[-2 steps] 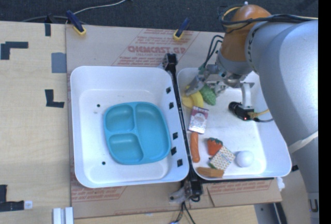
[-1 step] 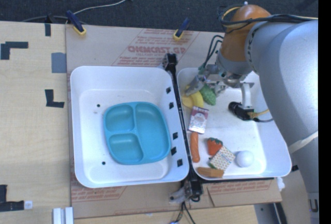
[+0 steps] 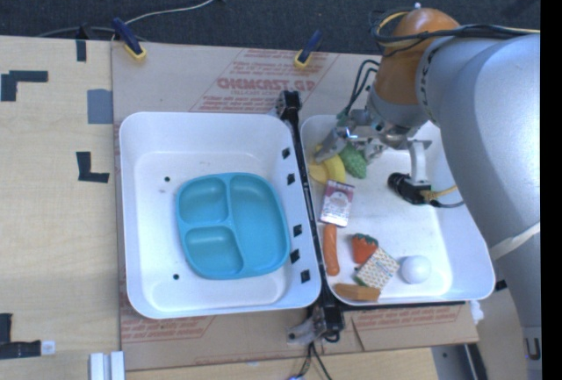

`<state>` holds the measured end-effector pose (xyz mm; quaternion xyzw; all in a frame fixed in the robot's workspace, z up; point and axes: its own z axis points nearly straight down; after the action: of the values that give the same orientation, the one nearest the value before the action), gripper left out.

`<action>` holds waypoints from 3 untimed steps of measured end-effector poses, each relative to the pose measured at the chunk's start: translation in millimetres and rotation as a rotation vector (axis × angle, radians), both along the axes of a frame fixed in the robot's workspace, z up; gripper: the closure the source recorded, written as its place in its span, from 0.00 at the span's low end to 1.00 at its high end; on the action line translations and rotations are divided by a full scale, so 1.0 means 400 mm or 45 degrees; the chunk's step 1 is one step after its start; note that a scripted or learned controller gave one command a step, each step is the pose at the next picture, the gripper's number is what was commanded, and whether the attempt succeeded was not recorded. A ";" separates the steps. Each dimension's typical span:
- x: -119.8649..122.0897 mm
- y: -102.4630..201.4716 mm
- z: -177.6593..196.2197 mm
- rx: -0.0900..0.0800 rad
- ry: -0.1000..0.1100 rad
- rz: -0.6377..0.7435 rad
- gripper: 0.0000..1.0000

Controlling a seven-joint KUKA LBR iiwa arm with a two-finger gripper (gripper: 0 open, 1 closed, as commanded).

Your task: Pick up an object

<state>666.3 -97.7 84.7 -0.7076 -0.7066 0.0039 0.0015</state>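
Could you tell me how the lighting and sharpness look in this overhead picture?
Camera view: even, bright light; the left bin looks washed out near its rim; soft shadow under the blue tray; the gripper area is slightly blurred, the small toys soft.

Bright, even overhead light — white bins (image 3: 140,220) near overexposed, shadows soft. Slightly soft focus throughout; arm (image 3: 492,132) at right blurred.

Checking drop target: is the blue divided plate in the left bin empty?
Empty. The blue three-compartment plastic plate lies flat in the left white bin; all three compartments show bare blue.
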 end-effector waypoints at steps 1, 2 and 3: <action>0.001 0.001 0.000 -0.001 0.001 -0.001 0.00; 0.001 0.001 0.000 0.000 0.001 -0.001 0.00; 0.001 0.002 0.000 -0.001 0.001 -0.001 0.00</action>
<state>666.6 -96.9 84.6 -0.7080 -0.7062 0.0045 0.0013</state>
